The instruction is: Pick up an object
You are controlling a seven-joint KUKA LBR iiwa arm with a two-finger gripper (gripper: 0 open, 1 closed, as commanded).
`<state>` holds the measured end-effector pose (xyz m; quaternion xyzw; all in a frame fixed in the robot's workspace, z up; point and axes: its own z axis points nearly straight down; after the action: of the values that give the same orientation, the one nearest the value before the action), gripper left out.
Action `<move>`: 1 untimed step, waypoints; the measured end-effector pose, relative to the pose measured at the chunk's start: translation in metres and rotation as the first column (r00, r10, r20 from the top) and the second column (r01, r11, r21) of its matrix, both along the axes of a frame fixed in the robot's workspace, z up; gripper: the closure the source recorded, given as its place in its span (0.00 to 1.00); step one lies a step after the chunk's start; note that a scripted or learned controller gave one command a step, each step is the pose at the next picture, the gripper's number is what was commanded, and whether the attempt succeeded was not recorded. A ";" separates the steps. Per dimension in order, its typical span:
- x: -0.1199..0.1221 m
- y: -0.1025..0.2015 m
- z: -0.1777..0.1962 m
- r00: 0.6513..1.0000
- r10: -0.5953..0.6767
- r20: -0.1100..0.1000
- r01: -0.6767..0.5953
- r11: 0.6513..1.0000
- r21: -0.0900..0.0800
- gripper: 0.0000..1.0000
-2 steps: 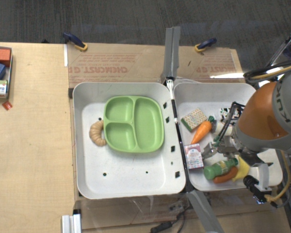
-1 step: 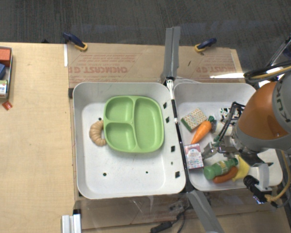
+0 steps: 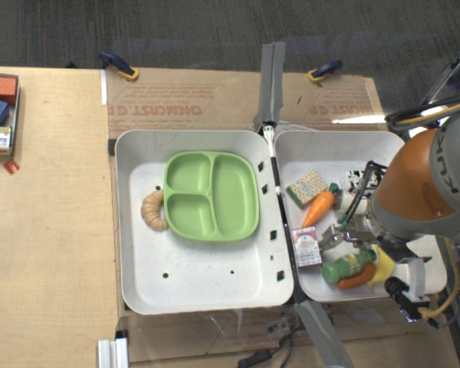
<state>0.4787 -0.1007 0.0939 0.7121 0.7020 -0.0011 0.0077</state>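
On the left of the table (image 3: 54,221), the left bin (image 3: 138,282) holds a smooth green divided plate (image 3: 212,195) with a curved brown croissant (image 3: 154,209) touching its edge. In the right bin (image 3: 307,288) lie a textured cracker (image 3: 306,186), a tapered orange carrot (image 3: 320,206), a small pink carton (image 3: 306,247) and a glossy green bottle (image 3: 349,267) — all crowded. The hand (image 3: 345,234) sits low among them; I cannot tell if it is open or holds something. The toys look slippery and close together, so a grasp may slide off or push a neighbour away.

In the right bin (image 3: 322,294) we see a carrot (image 3: 319,207), a cracker (image 3: 306,187), a small pink carton (image 3: 307,248) and a green bottle (image 3: 348,267) lying flat.
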 end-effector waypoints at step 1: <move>0.000 0.000 0.000 1.000 0.002 0.000 -0.002 1.000 0.001 0.00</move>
<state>0.4788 -0.1012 0.0939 0.7113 0.7028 -0.0008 0.0072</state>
